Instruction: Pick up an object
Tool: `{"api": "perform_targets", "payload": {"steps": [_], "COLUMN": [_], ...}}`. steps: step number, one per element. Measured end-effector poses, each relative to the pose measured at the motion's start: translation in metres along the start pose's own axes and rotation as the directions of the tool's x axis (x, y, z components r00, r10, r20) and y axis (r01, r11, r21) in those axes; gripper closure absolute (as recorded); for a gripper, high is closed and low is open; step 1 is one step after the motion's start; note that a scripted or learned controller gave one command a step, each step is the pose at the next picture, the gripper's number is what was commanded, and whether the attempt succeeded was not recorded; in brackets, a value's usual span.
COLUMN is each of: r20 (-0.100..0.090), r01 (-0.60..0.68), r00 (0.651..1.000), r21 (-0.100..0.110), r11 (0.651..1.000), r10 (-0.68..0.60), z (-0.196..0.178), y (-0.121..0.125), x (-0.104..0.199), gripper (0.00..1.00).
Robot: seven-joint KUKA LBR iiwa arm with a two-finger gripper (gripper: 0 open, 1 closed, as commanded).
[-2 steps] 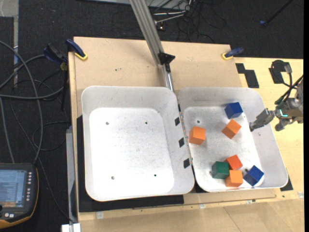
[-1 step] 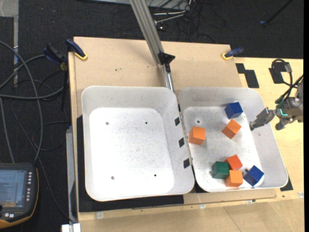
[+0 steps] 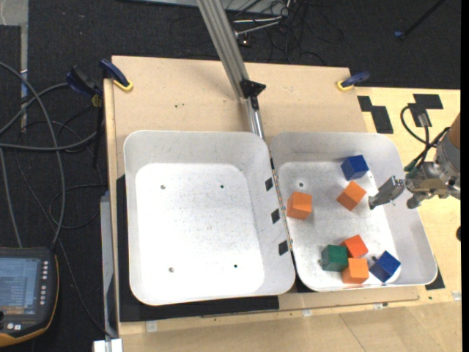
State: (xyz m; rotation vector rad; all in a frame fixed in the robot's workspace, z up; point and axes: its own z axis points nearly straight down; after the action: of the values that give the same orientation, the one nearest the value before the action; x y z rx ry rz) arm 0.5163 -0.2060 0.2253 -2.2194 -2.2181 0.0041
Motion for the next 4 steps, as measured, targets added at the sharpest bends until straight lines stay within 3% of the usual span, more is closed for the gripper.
{"api": "perform_targets", "payload": {"steps": [2,3,4], "r20": [-0.001,0.002,0.004], "r01": [-0.001,0.001,0.002], "r00": [1.000,1.000,1.000], "r21": [0.001,-0.007,-0.010], "r11": [1.000,1.000,1.000], "r10": [0.001,-0.001,-0.002], "z": [0.093,0.080,0.036], "y": [-0.011,-0.009,-0.012], "x": [0.000,0.000,-0.004], "gripper": [0.00,1.00,1.00]}}
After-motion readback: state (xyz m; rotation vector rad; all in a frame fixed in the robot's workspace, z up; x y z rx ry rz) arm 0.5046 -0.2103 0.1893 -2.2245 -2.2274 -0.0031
